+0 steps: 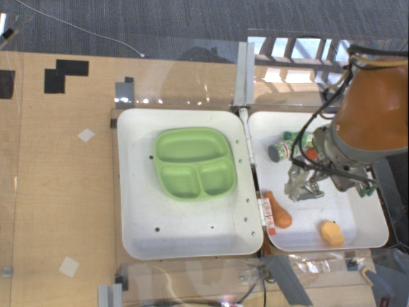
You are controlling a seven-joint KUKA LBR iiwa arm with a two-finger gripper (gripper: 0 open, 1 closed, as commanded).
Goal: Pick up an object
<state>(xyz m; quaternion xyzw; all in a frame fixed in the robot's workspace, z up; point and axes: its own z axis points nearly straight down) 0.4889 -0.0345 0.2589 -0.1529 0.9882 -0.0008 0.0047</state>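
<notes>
My gripper (305, 185) hangs low inside the right bin (377, 232), reaching in from the right under the grey arm (374, 110) with its orange band. Whether my fingers are released or clenched, I cannot tell; the metal is a tangle at this angle, and nothing is visibly caught between them.

Loose things lie around me in that bin: a carrot (278, 212) against the left wall, just below my gripper; a small yellow-orange piece (331, 233) near the front edge, apart from it; a grey-green can (279, 151) toward the back; and green and red bits (300, 142) partly hidden behind the cables. The left bin (134, 171) carries a green divided tray (194, 163), well apart from me.

By my reckoning the pick is not yet done. I am down at working height but no object is shown in my hold. The carrot and the can are the nearest candidates. What is left is to close on one and lift it clear of the bin floor.
</notes>
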